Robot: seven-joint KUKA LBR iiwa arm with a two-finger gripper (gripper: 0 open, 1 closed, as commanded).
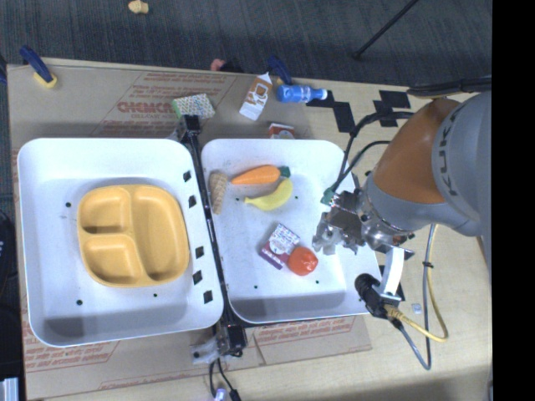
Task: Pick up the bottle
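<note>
Blue plastic marks the only bottle-like thing I can find: a small blue bottle with a paler cap end (297,94), lying on its side on the brown cardboard sheet (142,98) behind the bins, just outside the far rim of the right-hand shallow white bin (284,312). A small white-and-brown carton (255,97) lies just beside it on the left.

The metal two-finger gripper (328,239) hangs low over the right side of that bin, near a round red object (302,261) and a purple-and-white packet (278,245), and well apart from the bottle. Whether the tool is spread or pressed together I cannot tell; its tip is a blur of grey metal from this angle. Nothing can be seen held in it.

An orange toy carrot (255,175) and a yellow banana (272,197) lie touching near the bin's middle. The left-hand white bin (109,328) holds a yellow divided plate (134,232).

As I judge it, the step in hand is the approach, and the task is barely begun. To do it well, the arm should lift clear of the bin wall first, then travel over the far rim rather than drag across the carrot and banana. The bottle lies lengthwise across the view, so the wrist should turn to close across its narrow body, not along its length. Come down over the middle of the body, away from the carton, since a round bottle on flat cardboard will likely roll if nudged off-centre.
</note>
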